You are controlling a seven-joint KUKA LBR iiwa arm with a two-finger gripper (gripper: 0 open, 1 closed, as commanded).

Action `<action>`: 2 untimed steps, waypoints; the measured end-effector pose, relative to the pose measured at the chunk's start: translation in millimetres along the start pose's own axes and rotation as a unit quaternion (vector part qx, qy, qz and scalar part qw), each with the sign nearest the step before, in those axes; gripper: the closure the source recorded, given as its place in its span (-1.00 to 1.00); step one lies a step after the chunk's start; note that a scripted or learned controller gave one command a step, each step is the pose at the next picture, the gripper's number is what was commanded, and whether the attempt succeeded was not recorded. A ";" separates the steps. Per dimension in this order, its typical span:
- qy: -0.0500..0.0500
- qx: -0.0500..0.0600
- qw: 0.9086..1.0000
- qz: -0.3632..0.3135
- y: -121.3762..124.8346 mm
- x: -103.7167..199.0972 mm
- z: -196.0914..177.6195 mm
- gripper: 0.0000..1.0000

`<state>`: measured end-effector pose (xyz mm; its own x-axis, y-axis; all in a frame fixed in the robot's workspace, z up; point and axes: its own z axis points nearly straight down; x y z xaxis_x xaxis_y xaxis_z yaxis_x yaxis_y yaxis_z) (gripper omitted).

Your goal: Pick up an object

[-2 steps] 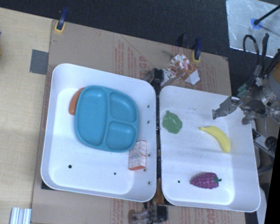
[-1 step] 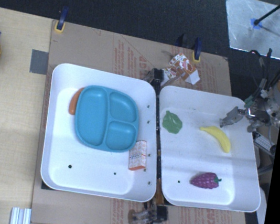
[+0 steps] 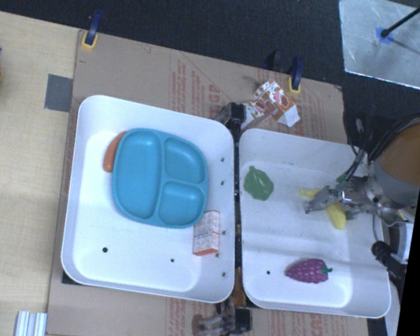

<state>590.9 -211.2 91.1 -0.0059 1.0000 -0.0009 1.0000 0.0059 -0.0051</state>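
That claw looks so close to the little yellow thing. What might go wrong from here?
The gripper sits low in the right bin, right beside the small yellow object. It may nudge that object away rather than catch it. The object also lies near the bin's right wall, so there is little room to close around it. The green piece and purple fruit seem safely apart.

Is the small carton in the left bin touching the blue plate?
Touching: the camera view shows the carton lying against the blue plate at its lower right rim, no gap.

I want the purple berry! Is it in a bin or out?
In. The purple berry lies inside the right bin, near its front edge.
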 end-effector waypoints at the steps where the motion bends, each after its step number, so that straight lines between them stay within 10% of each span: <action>1: 0.000 -0.003 1.000 0.001 65.5 -1.3 -102.0 -1.00; 2: 0.000 0.000 1.000 0.000 16.8 -0.5 -35.6 -1.00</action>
<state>607.9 -211.6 126.6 -0.0055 1.0000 -0.0007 1.0000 0.0055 -0.0051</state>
